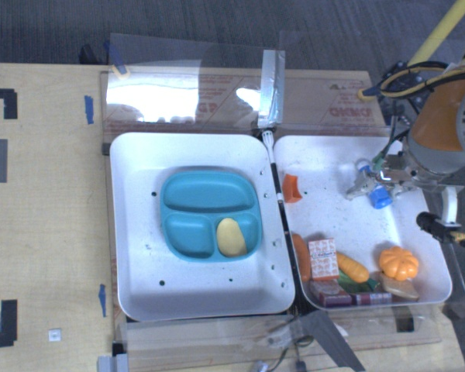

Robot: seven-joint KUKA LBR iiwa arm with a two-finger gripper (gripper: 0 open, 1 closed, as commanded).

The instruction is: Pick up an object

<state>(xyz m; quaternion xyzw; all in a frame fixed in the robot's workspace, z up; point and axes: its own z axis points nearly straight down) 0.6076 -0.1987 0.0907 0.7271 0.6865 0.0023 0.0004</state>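
Note:
My gripper (370, 184) hangs over the upper right part of the right bin (325, 165), reaching in from the right under the arm's orange band (440, 122). A small blue object (380, 199) lies right against the gripper's lower side; whether it is gripped I cannot tell. Along the bin's front lie a red sausage (298, 256), a small white and red carton (322, 258), an orange carrot (352, 267), an orange pumpkin (398, 262), and a purple item (349, 299). A small orange block (291, 188) rests near the bin's left wall.
The left bin (132, 208) holds a blue divided tray (205, 208) with a yellow oval item (231, 237) in its lower right compartment. A raised divider (277, 200) separates the bins. Black cables and a yellow hose (442, 25) run at the upper right.

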